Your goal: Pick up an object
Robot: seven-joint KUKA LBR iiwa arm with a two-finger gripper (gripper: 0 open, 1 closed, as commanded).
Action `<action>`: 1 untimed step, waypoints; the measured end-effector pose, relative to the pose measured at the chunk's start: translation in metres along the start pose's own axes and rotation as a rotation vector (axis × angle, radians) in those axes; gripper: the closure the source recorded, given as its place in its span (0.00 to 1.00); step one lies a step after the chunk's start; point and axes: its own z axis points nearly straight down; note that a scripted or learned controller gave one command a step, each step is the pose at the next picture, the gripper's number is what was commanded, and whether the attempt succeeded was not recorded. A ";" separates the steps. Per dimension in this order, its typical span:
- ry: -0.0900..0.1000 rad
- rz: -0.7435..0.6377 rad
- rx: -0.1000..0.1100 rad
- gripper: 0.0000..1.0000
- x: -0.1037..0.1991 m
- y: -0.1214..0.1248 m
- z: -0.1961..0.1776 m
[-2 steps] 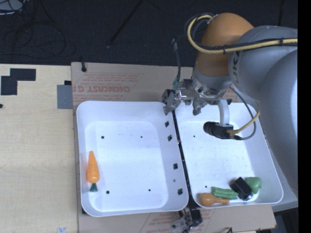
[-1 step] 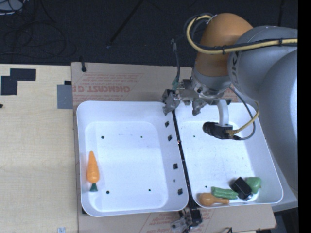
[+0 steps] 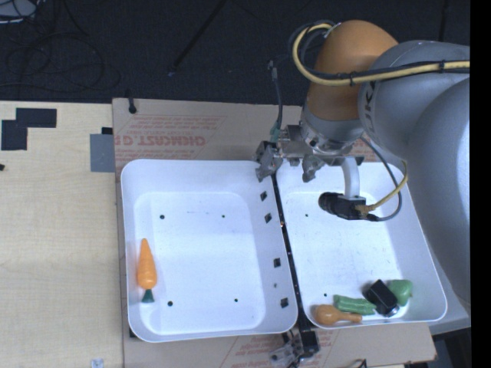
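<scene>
We are looking at a robotics lab or test cell — not a home or shop. A large grey industrial arm with an orange band reaches over a bench of pale wood. Two shallow white bins sit side by side on a sheet of printed cardboard. Loose cables trail across the dark floor beyond the bench's far edge, and black and grey marker patches sit near its far left corner — a rigged setup.
</scene>
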 end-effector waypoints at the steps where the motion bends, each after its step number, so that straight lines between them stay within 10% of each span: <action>1: -0.001 0.004 0.003 0.00 -0.012 -0.001 0.018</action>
